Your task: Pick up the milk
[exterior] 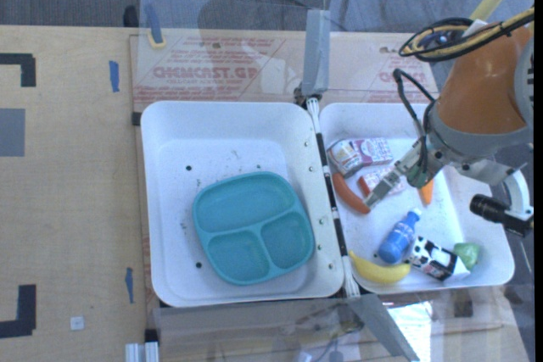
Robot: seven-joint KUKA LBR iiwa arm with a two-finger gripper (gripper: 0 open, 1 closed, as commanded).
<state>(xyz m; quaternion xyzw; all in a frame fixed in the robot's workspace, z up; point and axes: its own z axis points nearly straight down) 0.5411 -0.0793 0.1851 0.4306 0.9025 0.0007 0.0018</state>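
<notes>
the claw (386, 186), its state impossible to tell, hovers well apart from the milk (434, 257); beside the milk, the blue bottle (397, 237) and banana (379, 269) risk a mistaken grab.

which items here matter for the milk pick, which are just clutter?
Job:
milk carton, cow-patterned, near edge of right bin
claw, over the small red box

Clutter:
blue bottle
banana
green thing
hot dog
snack packet
teal divided plate, left bin
</notes>
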